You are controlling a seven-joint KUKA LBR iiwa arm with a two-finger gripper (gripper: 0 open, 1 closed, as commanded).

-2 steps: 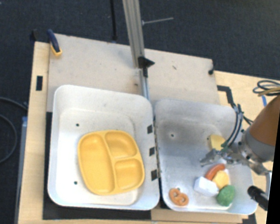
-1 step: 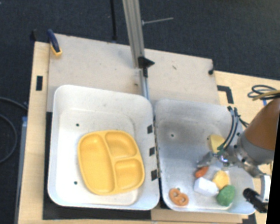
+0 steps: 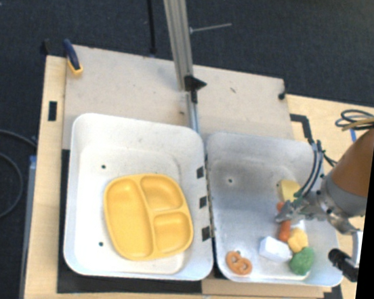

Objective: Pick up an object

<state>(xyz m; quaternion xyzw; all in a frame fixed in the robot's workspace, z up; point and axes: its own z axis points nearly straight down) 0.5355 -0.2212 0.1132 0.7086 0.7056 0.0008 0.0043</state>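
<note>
My gripper [image 3: 291, 212] hangs low in the right bin [image 3: 253, 168], near its right side, on an arm whose orange band [image 3: 354, 167] shows at the view's right edge. Just beyond it lies a yellow piece [image 3: 289, 189]. Right below it sit a small red-orange piece [image 3: 285, 231] and another yellow piece [image 3: 297, 240]. Nearer the front lie a white block [image 3: 272, 247], a green lumpy piece [image 3: 302, 261] and an orange pretzel-shaped piece [image 3: 239, 262]. I cannot make out whether the gripper touches anything.
The left bin [image 3: 99, 141] holds a yellow divided plate [image 3: 147, 215]. A metal post [image 3: 181, 39] rises from behind the bins. Cables [image 3: 355, 120] lie at the bench's right, and a small blue and yellow tool [image 3: 72, 57] at its back left corner.
</note>
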